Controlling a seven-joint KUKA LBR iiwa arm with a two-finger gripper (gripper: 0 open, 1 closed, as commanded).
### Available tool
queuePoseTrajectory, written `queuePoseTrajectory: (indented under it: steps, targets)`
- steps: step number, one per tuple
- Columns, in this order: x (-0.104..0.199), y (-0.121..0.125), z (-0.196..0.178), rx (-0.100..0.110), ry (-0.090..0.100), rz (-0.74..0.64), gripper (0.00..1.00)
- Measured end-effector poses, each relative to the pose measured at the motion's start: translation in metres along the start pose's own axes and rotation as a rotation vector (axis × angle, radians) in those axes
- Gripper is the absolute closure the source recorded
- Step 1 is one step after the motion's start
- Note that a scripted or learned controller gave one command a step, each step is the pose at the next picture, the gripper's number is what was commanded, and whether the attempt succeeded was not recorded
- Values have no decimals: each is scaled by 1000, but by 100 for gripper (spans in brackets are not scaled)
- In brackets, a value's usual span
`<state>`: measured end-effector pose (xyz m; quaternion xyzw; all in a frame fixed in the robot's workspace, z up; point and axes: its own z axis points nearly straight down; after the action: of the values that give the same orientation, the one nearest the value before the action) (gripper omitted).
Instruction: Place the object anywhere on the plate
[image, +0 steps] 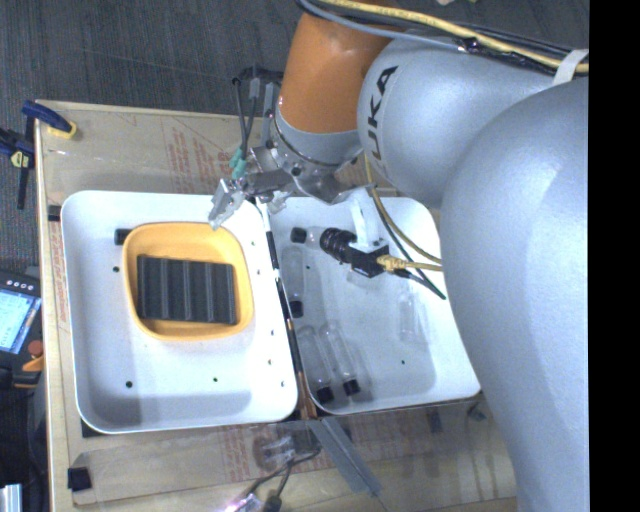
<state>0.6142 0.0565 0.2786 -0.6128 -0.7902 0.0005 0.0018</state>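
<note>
A cardboard-covered wooden bench (150, 140) carries two shallow white bins (90, 300) over dark carpet. My gripper (228, 203) hangs, grip unreadable, above the square yellow plate (185, 240)'s far corner; clear plastic objects (335, 350) lie well apart.

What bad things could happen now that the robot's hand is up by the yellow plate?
The gripper hovers at the far rim of the yellow plate, so anything released there might slide off into the left bin and miss the plate. Going lower, it could bump that rim and shove the plate. Its cables hang near the wall between the bins and might snag.
</note>
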Motion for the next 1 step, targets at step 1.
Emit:
queuePoseTrajectory:
  steps: [1]
  targets:
    - [2,0,-9,2,1,-9,100]
